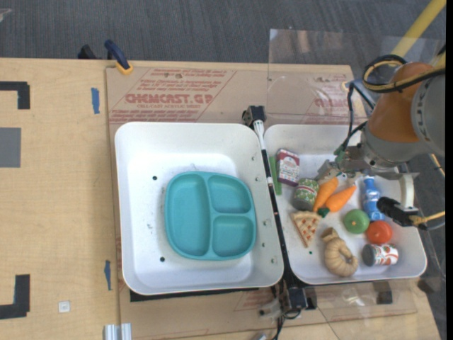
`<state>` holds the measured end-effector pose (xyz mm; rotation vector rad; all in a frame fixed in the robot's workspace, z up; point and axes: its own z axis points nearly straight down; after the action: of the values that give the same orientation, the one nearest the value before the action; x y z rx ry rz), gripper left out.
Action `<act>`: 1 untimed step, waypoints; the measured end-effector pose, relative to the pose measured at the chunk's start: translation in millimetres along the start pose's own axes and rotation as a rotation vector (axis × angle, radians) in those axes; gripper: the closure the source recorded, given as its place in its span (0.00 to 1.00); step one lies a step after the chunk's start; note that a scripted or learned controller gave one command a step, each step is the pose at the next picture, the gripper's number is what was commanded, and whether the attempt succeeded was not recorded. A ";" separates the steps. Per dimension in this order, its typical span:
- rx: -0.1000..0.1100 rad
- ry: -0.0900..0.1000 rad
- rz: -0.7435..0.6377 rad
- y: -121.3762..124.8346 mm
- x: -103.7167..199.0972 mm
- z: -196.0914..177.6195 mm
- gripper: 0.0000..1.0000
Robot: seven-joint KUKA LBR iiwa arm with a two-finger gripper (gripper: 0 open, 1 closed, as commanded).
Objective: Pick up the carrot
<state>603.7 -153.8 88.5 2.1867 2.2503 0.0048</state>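
The carrot [328,192] lies in the right bin [417,261], toward the middle of its upper half, tilted with its green tip pointing to about 7 o'clock. A second orange carrot-like piece [340,197] lies just beside it at 4 o'clock, touching or nearly touching it. The gripper [345,167] sits at about 1 o'clock from the carrot, very near its upper end, at the foot of the grey arm with its orange band [393,115]. Whether its fingers stand wide or narrow cannot be told from this slant, since the wrist covers them; nothing is seen held between them.

At 9 o'clock from the carrot is a dark green round item [306,193], and above that a small red-and-white packet [288,166]. A pizza slice [307,227] lies at 7 o'clock, a brown pastry [340,253] at 6 o'clock. To the right are a blue bottle [370,197], a green apple [357,221], a red tomato [380,232] and a small can [381,256]. The left bin [134,190] holds a teal divided plate [177,218].
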 end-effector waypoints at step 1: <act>-0.005 -0.005 0.041 -45.4 33.3 -2.0 0.00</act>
<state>557.3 -121.7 90.2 2.2270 2.2000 0.0049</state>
